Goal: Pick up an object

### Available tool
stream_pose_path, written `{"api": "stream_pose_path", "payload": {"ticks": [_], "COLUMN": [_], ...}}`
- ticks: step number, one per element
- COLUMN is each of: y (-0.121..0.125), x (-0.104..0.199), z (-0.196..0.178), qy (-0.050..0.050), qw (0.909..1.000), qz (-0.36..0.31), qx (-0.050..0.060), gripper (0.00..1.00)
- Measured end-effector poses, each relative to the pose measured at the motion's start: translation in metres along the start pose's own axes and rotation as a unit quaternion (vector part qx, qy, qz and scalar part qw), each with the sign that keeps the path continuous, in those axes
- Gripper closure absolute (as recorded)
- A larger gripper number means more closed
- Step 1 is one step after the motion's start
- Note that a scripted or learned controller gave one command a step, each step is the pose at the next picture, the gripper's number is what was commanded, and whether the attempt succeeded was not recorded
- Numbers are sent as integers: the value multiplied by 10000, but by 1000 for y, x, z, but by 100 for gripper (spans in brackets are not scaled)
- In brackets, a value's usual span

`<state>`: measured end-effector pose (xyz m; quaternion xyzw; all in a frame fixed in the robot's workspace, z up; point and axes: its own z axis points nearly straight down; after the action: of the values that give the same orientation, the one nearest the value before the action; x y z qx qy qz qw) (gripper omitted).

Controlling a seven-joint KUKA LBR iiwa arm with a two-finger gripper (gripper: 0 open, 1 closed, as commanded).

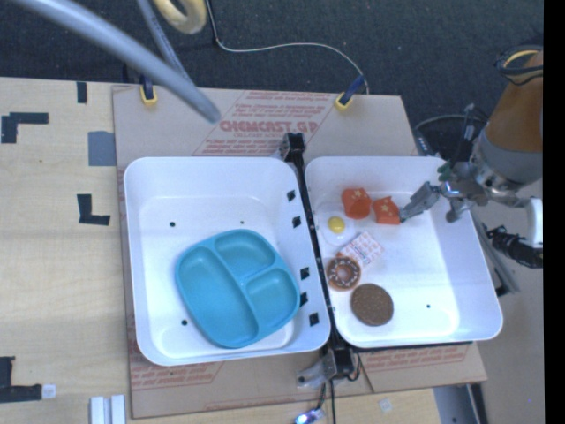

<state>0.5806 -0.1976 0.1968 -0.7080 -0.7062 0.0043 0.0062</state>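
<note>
- The bench carries two white bins side by side: the left bin (150,237) holds a blue divided plate (237,286), and the right bin (459,307) holds all the small things I might take.
- My arm (516,140) comes in from the right, with its wrist over the right bin's far right edge.
- My gripper (417,205) is tilted towards the bin's middle, with the tip low and pointing at the orange pieces. From this angle I cannot tell whether it is apart or together, and I see nothing in it.
- In the right bin, largest first: a brown round cookie (372,305) near the front, a frosted doughnut (343,273) just beside it, and a small white packet (364,249) touching the doughnut's far side.
- Farther back sit two orange pieces (357,202) and (386,210), close together, with a little yellow ball (336,225) to their left, near the divider.
- I judge this to be the approach step, with nothing lifted yet.
- The right-hand orange piece is nearest my tip, so it seems my likely target.
- Next I must centre over it, come down to the bin floor, close on it alone without nudging its neighbour, then lift straight up.
</note>
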Motion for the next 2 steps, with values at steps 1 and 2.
{"api": "stream_pose_path", "payload": {"ticks": [1, 2], "y": [3, 6], "x": [0, 9], "z": [-8, 53], "qy": [-15, -8], "qw": [10000, 10000], "qz": [-19, -22], "qx": [-66, -38], "gripper": [0, 0]}}
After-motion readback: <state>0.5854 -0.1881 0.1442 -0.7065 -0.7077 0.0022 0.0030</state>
